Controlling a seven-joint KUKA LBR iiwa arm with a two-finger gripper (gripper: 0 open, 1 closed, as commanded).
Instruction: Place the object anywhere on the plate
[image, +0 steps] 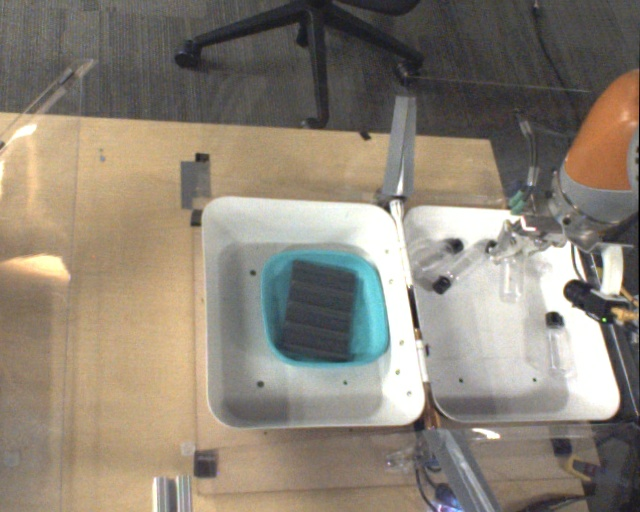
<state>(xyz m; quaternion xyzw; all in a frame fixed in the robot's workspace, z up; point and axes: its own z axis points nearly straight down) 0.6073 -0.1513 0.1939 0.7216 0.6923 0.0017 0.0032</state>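
A pale wooden table (100, 300) fills the left of the frame, bare apart from small fittings. Right of it, at centre, sits the left bin (225, 330), white and shallow. In its middle lies a teal plate (372, 310), squarish with rounded corners.

On the plate rests a dark grey block (320, 308), rectangular, with ribs running across its top. It lies flat and wholly inside the plate's rim, its long side running up and down the frame with a slight tilt. We take this block to be the task's thing, so it looks already placed, though we cannot be sure.

We judge the block to be light and a little soft, like foam or rubber. Its matte, ribbed skin should not slip, and it looks unlikely to break. The best hold seems to be across its narrower width, at mid-length, pressing on the two long sides. A hard squeeze might dent it.

Further right, touching the left bin, is the right bin (500, 390). A clear vial (447, 265) with dark ends lies slanted in its upper left. A second vial (556, 345) lies near its right wall. These look hard, smooth and prone to roll.

At the upper right of the frame, the tool (512, 243) hangs over the top of the right bin, just right of the slanted vial. We cannot tell whether it is released or clenched, and we see nothing held in it. Behind it is the arm (605, 150), with its orange band. The block lies well apart from the tool, to its lower left, across the wall between the bins.
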